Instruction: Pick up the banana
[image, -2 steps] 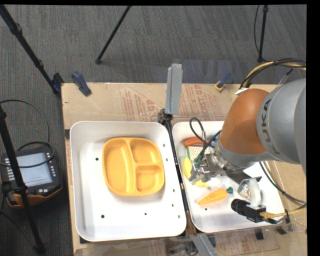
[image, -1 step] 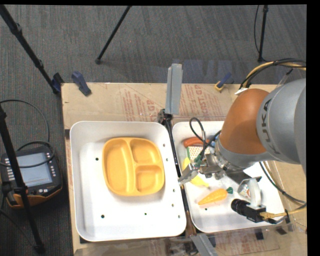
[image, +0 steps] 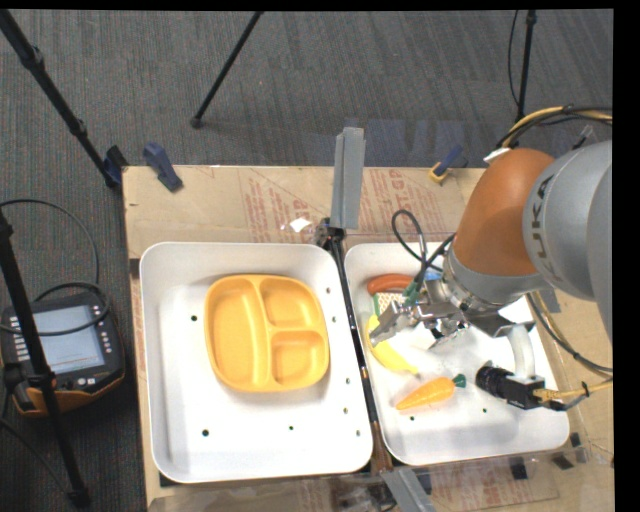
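Note:
The yellow banana (image: 396, 359) lies in the right bin (image: 545, 425), close to its left wall and pointing toward the middle. My gripper (image: 410, 320) hangs just above the banana's upper end and hides part of it. Nothing can be seen held in the gripper. The grey arm with its orange band comes in from the right, over the bin's back half.
An orange carrot (image: 428, 393) lies just right of and in front of the banana. A red sausage (image: 388, 283) sits at the back left of the right bin, behind the gripper. In the left bin (image: 175, 420) rests a yellow divided plate (image: 267, 331).

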